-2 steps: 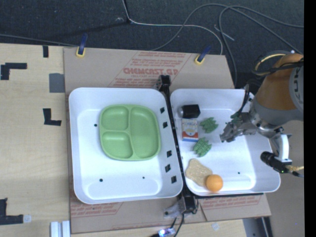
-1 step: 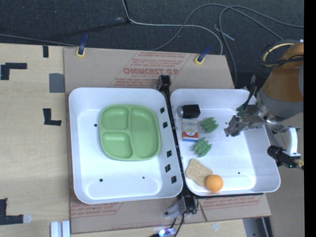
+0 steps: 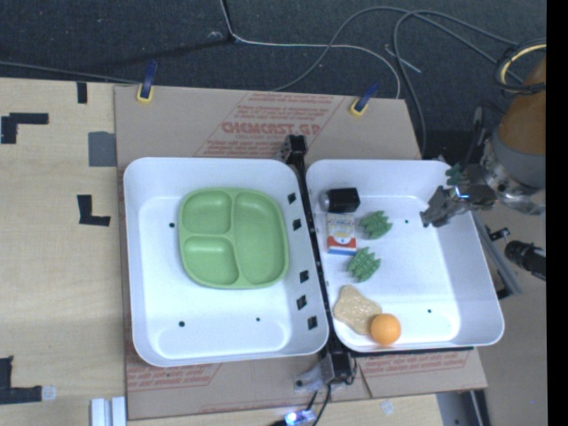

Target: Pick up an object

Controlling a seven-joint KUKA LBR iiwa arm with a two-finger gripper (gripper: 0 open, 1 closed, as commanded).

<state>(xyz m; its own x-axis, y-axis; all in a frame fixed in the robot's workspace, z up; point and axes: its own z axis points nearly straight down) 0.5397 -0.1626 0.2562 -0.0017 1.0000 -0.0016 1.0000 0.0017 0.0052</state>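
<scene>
Objects for picking lie in the right bin (image 3: 461, 278), gathered along its left side, while the left bin (image 3: 151, 264) carries the largest item on the bench, a pale green divided plate (image 3: 234, 238) with three compartments, lying flat near that bin's middle. Both bins rest on a sheet of brown cardboard (image 3: 266, 118) clipped at its far edge. The arm (image 3: 524, 145) comes in from the right, its grey body showing an orange band, and its gripper (image 3: 441, 208) hangs over the right bin's upper right corner, well apart from every item; whether it is spread or closed I cannot tell. In the right bin, a beige, lumpy piece (image 3: 355, 307) lies at the near left, touching a small orange ball (image 3: 385, 328) just to its right. Above them sits a small white and red carton (image 3: 342, 235), with a dark cylindrical item (image 3: 341, 201) just beyond it near the far wall. Two small green leafy pieces complete the group: one (image 3: 376, 224) beside the carton's right, the other (image 3: 363, 263) just below the carton.
</scene>
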